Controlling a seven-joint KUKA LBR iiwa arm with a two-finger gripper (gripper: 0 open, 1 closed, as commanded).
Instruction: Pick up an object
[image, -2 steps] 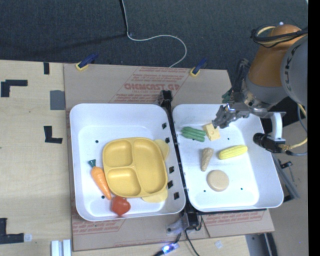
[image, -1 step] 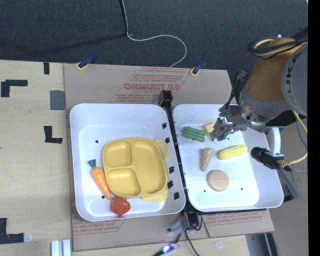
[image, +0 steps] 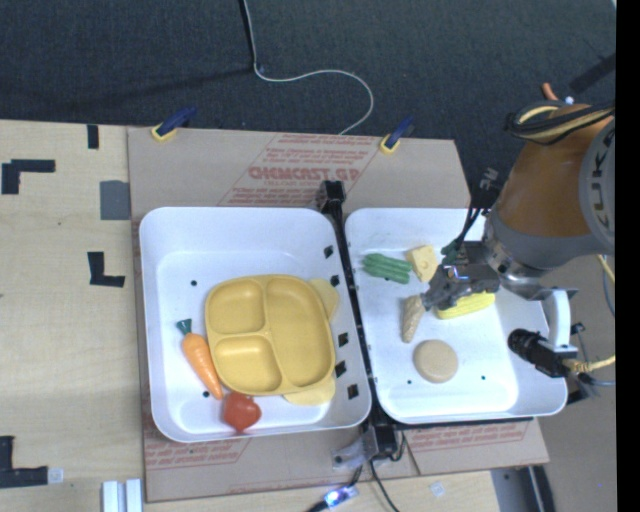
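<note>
My gripper (image: 452, 287) hangs low in the right bin (image: 500, 395), near its middle right. A flat yellow block (image: 472, 304) lies right under it and pokes out at its lower right. Just left of the gripper lies a tan bread-like piece (image: 412, 318). A round beige disc (image: 436, 361) sits below it. A pale yellow cheese wedge (image: 424, 262) and a green ridged piece (image: 386, 267) lie to the upper left. The grey and orange arm (image: 550, 200) covers the bin's upper right.
The left bin (image: 165, 260) holds a yellow divided plate (image: 270, 335), an orange carrot (image: 203, 365) along its left side and a red piece (image: 240, 411) at its lower left. A black divider (image: 345, 290) runs between the bins. A black fitting (image: 540, 352) sits at the right bin's edge.
</note>
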